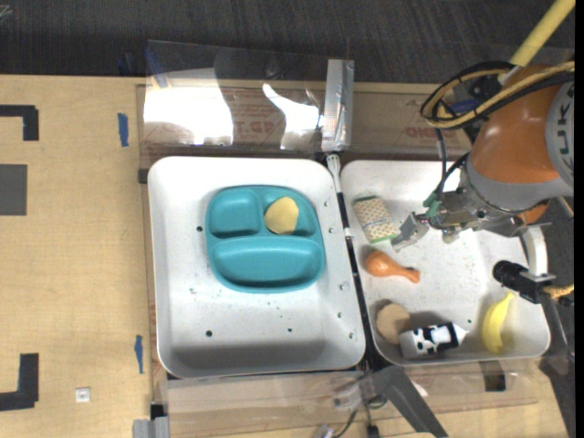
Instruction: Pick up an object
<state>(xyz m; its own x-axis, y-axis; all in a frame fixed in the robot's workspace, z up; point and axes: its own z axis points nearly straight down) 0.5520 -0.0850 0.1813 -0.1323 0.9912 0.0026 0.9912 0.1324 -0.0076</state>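
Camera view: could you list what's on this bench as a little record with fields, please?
left bin: holds a teal tray with a yellow ball in its upper right compartment
right bin: sponge, orange toy, brown disc, cow toy, banana
hand: low over the right bin, beside the sponge
arm: grey and orange, reaching in from the right

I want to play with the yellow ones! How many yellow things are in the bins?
2. A round yellow object sits in the upper right compartment of the teal tray in the left bin. A yellow banana-shaped object lies near the right bin's lower right corner. The arm may hide others.
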